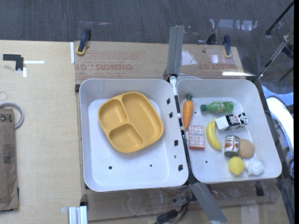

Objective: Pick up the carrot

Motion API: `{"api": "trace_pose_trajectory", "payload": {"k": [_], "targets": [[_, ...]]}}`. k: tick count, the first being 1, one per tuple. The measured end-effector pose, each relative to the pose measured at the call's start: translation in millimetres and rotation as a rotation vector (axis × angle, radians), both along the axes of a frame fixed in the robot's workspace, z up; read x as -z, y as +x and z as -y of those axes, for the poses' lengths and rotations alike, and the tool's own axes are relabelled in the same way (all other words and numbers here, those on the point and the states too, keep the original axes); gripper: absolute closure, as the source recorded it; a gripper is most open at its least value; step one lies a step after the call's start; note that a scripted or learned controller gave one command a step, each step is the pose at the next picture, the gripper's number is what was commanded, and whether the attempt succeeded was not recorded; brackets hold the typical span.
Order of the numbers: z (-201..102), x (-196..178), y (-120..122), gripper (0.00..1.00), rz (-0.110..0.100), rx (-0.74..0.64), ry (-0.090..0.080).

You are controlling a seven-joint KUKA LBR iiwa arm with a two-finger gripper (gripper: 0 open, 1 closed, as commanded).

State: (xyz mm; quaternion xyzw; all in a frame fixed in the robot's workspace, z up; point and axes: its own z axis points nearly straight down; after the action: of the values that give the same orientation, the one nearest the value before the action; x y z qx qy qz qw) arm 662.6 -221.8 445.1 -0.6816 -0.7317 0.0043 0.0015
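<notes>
Lying lengthwise, carrot (187,112) points its green top seemingly up-frame.

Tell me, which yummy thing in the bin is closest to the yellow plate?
The carrot. It lies against the right bin's left wall, nearest the yellow divided plate; the banana and lemon sit farther right.

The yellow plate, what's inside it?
The yellow plate in the left bin shows three bare compartments with no food in them. Whatever lies under the plate is covered. The carrot lies in the right bin.
</notes>
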Motion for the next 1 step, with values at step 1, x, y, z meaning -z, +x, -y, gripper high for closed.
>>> {"api": "trace_pose_trajectory", "payload": {"k": [1], "targets": [[-26.8, 6.8, -2.1, 1.0, 0.002, 0.083, 0.002]]}}
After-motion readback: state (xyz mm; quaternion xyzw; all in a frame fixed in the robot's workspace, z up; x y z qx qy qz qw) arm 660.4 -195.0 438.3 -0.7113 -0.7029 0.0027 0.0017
